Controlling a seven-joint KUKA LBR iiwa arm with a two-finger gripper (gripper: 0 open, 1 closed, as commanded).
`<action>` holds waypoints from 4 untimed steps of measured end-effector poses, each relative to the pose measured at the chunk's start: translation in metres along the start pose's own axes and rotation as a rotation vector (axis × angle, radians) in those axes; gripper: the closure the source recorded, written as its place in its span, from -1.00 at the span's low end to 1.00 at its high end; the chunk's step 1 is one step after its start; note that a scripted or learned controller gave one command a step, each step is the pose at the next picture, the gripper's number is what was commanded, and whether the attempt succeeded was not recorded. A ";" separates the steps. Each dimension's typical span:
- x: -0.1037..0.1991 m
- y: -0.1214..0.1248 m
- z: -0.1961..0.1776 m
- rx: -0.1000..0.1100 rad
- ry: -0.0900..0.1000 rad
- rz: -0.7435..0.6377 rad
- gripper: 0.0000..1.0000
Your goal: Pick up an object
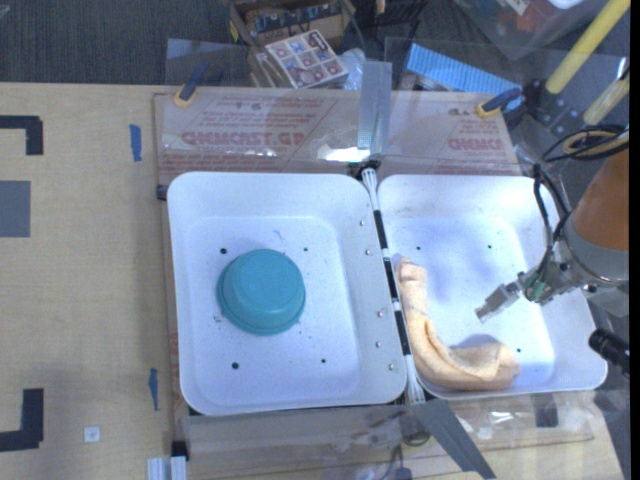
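Note:
A teal upturned bowl point(262, 290) sits in the middle of the left bin point(200, 208). A tan cloth point(440, 346) lies curved along the left wall and front of the right bin point(450, 203). My gripper point(497, 303) hangs over the right bin's middle right, reaching in from the right, a little above and to the right of the cloth. Nothing shows between it and the bin floor.
A clear plastic sheet with red lettering point(260, 138) lies behind the bins. Boxes and clutter point(300, 28) stand on the floor beyond the bench. Black cables point(545, 208) run along the arm at the right edge.

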State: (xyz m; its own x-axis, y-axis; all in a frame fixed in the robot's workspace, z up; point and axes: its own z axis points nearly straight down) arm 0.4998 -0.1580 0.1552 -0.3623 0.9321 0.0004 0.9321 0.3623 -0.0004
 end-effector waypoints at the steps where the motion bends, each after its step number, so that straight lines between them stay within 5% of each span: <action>1: 0.013 0.006 -0.014 -0.002 -0.003 -0.071 -1.00; 2: 0.000 -0.022 0.036 0.000 0.000 -0.168 -1.00; 3: 0.035 0.073 0.066 -0.011 -0.006 -0.077 -1.00; 4: -0.044 0.023 0.026 -0.002 -0.003 0.188 -1.00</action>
